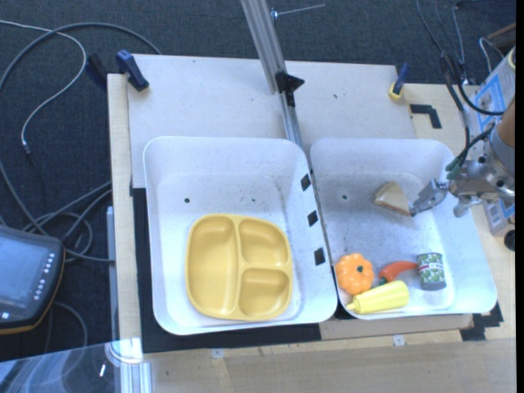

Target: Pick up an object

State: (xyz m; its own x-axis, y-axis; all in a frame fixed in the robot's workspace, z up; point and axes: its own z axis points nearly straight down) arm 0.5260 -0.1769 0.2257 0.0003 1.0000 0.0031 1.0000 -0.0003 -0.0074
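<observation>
Objects for picking sit in the right bin (458, 219): tan wedge-shaped piece (394, 198) near bin's middle, orange pumpkin (354, 273) at the front-left corner, yellow corn-like piece (381, 298) just in front of it, small red-orange piece (399, 268) between pumpkin and a green can (431, 270) w/ dark top. Claw (431, 196) reaches in from the right, low over the bin, just beside the wedge's right edge; can't tell how far fingers are spread, nothing visibly between them. Left bin (164, 178) holds a yellow 3-compartment tray (239, 266), lying flat toward the front. Both bins sit side by side on the white surface (213, 97).
</observation>
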